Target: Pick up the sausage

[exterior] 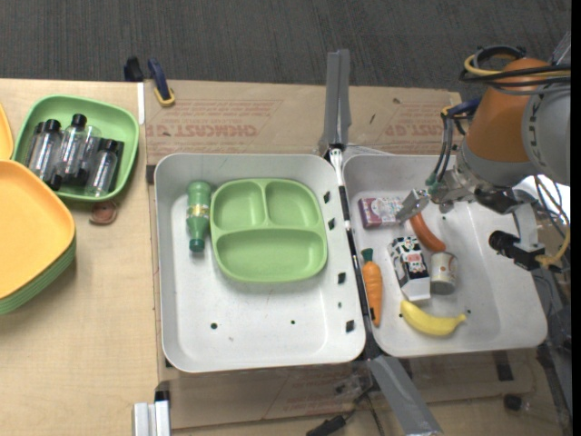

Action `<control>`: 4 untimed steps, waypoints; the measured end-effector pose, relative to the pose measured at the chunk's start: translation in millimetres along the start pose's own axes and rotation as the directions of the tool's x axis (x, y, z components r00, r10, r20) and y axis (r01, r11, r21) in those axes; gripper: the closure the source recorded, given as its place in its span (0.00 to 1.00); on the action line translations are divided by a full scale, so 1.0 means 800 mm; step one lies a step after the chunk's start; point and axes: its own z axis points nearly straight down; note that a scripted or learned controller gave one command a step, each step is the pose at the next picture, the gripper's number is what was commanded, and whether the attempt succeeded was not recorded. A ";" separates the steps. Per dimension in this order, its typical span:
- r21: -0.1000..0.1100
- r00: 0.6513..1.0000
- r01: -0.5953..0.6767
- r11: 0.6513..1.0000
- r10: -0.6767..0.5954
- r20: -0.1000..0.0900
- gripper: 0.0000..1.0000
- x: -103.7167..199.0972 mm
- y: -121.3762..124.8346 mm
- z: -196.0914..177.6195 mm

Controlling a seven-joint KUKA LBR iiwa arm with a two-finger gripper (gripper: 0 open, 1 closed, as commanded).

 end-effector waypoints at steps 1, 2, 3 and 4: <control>0.016 1.000 -0.022 1.000 0.022 -0.005 0.00 -0.003 -0.031 0.022; 0.017 0.996 -0.085 0.996 0.085 -0.005 0.00 -0.014 -0.047 0.021; 0.014 1.000 0.019 1.000 -0.019 -0.005 0.00 -0.025 -0.045 0.020; 0.013 1.000 0.018 1.000 -0.018 -0.004 1.00 -0.026 -0.045 0.009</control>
